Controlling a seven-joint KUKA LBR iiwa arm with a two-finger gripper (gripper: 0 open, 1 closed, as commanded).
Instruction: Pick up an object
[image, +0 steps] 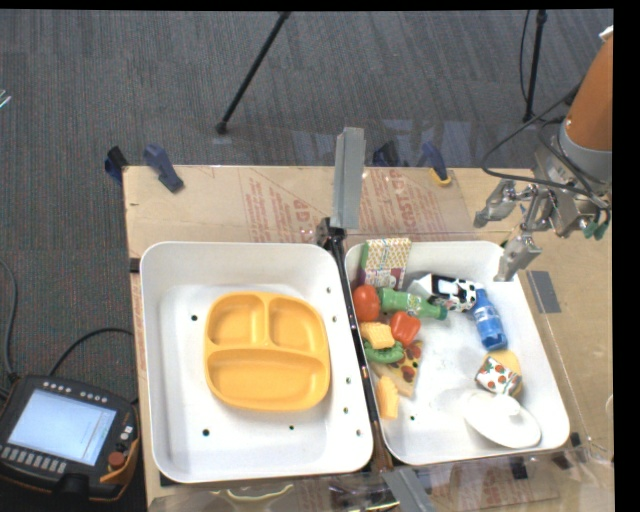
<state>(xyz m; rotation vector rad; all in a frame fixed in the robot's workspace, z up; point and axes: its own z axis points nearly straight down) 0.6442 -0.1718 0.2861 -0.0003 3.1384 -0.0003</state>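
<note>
The right bin (556, 395) holds several small objects: a patterned carton (386, 262), a red tomato (366, 300), a green bottle (410, 302), a black-and-white cow toy (456, 292), a blue bottle (488, 322), a red pepper (404, 327), a spotted cube (496, 376) and a white dish (503, 421). My gripper (503, 236) hangs above the bin's far right corner, open, with nothing between its fingers. It is well apart from the objects, the blue bottle and the cow toy being nearest.
The left bin (170, 300) holds a yellow divided plate (268, 350). A grey upright post (348, 185) stands behind the gap between the bins. A teach pendant (65, 432) lies at the lower left, off the bench.
</note>
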